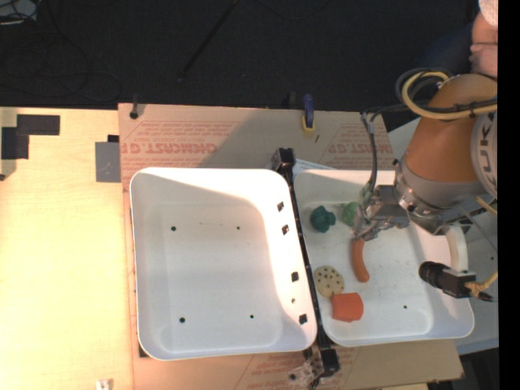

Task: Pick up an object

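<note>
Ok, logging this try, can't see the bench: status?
Gripper low in right bin, at top end of orange sausage. Nothing seen gripped. Teal toy close beside; red block, spotted disc clear.

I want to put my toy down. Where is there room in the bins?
The left bin has bare floor from wall to wall. In the right bin, the near-right floor is bare. It is crowded by the divider: teal toy, orange sausage, spotted disc, red block, with the tool there.

You could not tell how the jaws stood; the arm (455, 136) ran off the right edge and hid part of the pale green object (349, 212).
</note>
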{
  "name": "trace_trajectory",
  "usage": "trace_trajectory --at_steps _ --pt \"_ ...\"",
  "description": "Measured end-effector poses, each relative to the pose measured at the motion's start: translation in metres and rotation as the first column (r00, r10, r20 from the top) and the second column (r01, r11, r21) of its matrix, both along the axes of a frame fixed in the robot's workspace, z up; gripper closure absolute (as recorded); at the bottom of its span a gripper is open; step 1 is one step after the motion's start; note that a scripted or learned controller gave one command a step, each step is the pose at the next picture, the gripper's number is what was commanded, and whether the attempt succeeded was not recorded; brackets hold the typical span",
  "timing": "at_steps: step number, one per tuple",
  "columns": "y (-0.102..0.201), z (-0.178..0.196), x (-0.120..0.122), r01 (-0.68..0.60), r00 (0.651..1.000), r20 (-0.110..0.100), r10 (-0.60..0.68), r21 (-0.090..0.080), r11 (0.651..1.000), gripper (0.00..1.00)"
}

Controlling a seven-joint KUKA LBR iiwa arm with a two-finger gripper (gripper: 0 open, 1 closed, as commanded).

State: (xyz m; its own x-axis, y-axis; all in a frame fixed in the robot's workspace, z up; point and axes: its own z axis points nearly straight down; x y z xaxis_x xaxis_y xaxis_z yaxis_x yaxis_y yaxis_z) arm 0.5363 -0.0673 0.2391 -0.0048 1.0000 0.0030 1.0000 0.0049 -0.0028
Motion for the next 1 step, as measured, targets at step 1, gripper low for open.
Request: trace_trajectory --at_steps 1 --pt "0.0074 0.0252 -0.0267 0.004 1.0 0.0 -0.004 -0.001 1.0 1.0"
